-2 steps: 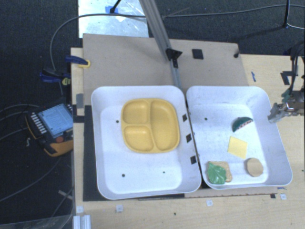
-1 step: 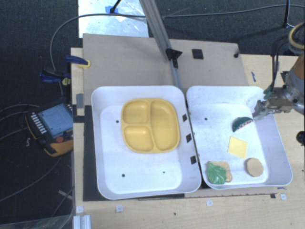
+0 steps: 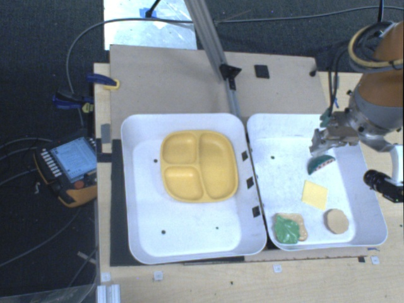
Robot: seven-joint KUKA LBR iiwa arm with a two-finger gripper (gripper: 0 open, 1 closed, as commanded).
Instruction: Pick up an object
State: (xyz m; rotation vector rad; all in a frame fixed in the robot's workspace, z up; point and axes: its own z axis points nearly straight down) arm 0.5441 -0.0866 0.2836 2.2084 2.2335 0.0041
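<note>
The arm reaches in from the right, grey wrist with its orange band up at the far right corner, and the gripper [image 3: 323, 149] hangs over the right bin [image 3: 278, 128], in its far right part. Directly beneath the fingertips sits a small teal-green piece with a white edge and a red stripe [image 3: 320, 164] — it looks to be touching or just under the gripper's tip, though whether it sits between the fingers, I cannot tell. How far apart those fingers are — that I cannot tell either; the wrist body covers them from above.

Down the same bin, nearer to us: a yellow square slice [image 3: 315, 194], lying flat, just near of the teal piece and apart from it. Near right of that, a round tan disc [image 3: 336, 221]. At the bin's near left corner, a green leafy piece on a tan slab [image 3: 289, 228], close against the wall.

Over in the left bin [image 3: 142, 169] lies a yellow divided plate [image 3: 199, 166] with three compartments, sitting in the far middle part, well apart from the gripper.

On the brown bench [image 3: 164, 81] beyond the bins, a grey pole [image 3: 208, 30] slants across from the far side.
</note>
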